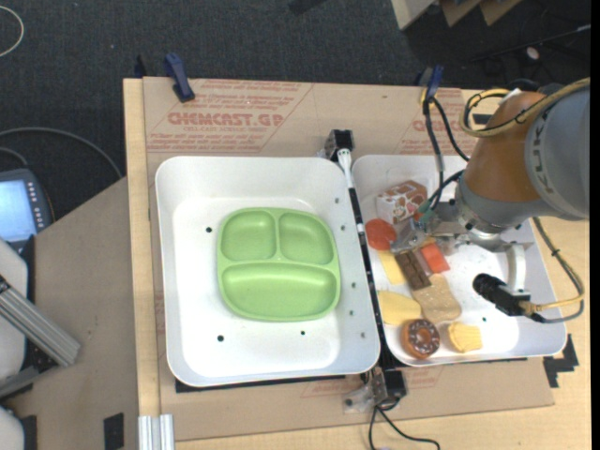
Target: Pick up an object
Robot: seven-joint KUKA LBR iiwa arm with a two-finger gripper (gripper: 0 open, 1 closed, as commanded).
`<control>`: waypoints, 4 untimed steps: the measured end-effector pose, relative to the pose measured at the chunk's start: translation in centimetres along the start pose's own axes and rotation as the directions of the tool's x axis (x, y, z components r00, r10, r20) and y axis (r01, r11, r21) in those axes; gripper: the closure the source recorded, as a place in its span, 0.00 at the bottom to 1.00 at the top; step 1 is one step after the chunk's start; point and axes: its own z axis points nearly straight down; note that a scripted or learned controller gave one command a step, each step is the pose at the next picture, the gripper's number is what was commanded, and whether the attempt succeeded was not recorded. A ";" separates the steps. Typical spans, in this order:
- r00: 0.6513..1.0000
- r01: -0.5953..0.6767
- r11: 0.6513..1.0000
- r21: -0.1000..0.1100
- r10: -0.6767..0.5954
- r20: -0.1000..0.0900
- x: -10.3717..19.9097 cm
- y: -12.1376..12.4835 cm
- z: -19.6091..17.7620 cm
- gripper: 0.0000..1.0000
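My gripper [411, 239] is low inside the right bin [544, 340], among a heap of toy food. Under and around it lie a red round piece [379, 233], an orange-red block [433, 256] and a dark brown bar [412, 269]. A printed packet [404, 198] sits just behind the gripper. Toward the front are a tan cracker [438, 300], a yellow wedge [396, 305], a chocolate donut [420, 337] and a yellow cube [464, 337]. The arm's orange band [502, 162] and grey body cover the bin's right part.
The left bin [183, 279] holds a green divided plate [277, 263]. A raised divider [356, 242] separates the two bins. Cables [441, 148] trail over the right bin's back edge, and a black part [497, 293] hangs below the wrist.
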 end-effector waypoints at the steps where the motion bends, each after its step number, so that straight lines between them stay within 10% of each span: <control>1: 1.000 0.003 1.000 -0.013 -0.003 0.003 0.1 0.5 -1.7 1.00; 2: 1.000 0.003 1.000 -0.012 -0.003 0.003 0.1 0.4 -1.6 0.00; 3: 1.000 0.004 1.000 -0.004 -0.004 0.000 0.9 -5.1 -0.1 0.00; 4: 1.000 0.003 1.000 -0.014 -0.003 0.003 0.8 -4.8 -1.3 1.00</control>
